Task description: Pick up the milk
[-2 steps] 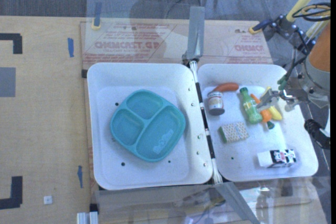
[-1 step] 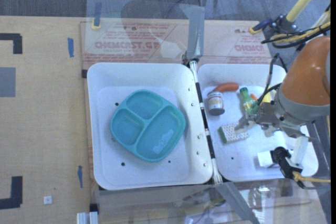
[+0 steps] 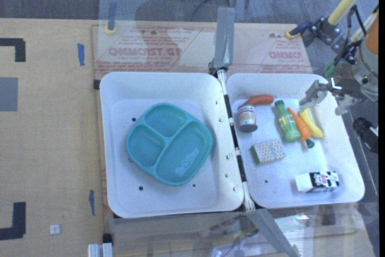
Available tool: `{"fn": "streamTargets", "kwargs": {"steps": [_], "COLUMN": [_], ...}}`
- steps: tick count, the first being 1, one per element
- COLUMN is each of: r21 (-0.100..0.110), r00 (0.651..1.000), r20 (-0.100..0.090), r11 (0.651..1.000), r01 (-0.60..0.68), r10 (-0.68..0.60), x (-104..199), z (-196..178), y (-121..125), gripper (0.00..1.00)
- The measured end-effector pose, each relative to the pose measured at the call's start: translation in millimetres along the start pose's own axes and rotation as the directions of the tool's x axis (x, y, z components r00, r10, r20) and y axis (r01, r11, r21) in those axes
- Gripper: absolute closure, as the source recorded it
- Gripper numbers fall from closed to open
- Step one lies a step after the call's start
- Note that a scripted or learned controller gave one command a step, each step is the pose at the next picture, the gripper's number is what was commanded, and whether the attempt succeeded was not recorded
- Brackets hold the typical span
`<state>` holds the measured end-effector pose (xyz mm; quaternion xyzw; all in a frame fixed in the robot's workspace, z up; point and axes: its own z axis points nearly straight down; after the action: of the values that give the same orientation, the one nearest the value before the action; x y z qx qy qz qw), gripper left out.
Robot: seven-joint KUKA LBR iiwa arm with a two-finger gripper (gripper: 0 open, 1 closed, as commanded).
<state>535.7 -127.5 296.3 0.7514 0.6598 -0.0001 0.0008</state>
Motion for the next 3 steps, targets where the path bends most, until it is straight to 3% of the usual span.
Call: {"fn": "streamTargets", "kwargs": {"steps": [1, 2, 3], "r21": [0.001, -0.001, 0.001], "r00": [0.978, 0.989, 0.973], "r20": [-0.002, 0.0, -0.002], "r11": [0.978, 0.989, 0.973], "r01": [0.206, 0.145, 0.229], "r10": [-0.206, -0.145, -0.229], "x": [2, 50, 34], "z": [154, 111, 96], "y": [-54, 41, -10], "gripper": [0.0, 0.0, 0.0]}}
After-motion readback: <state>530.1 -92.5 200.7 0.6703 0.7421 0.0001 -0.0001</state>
